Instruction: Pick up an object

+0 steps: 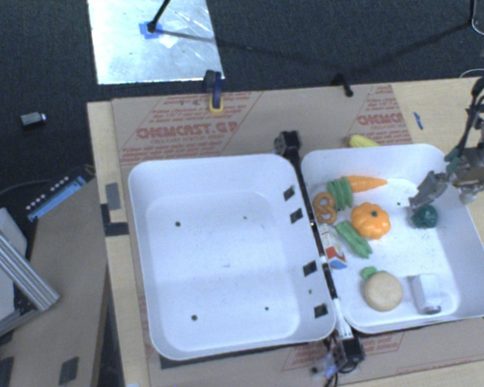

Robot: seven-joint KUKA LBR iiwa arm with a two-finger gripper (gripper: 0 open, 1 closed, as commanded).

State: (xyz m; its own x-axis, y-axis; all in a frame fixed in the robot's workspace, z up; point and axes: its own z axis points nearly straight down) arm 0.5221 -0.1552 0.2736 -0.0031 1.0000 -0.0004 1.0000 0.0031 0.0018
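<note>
**Gripper over the right bin's far edge**

Cardboard sheeting covers the bench under two white bins. Whether the fingers are apart or together cannot be told. The gripper [428, 190] hangs just above a dark teal ball [425, 216] in the right bin [476, 293]. Nearby lie an orange pumpkin [370, 219], a carrot [363, 182], a green pod [352, 239], a cream round piece [382, 290] and a pale grey block [427, 292]. The left bin [222, 250] sits beside it.
</note>
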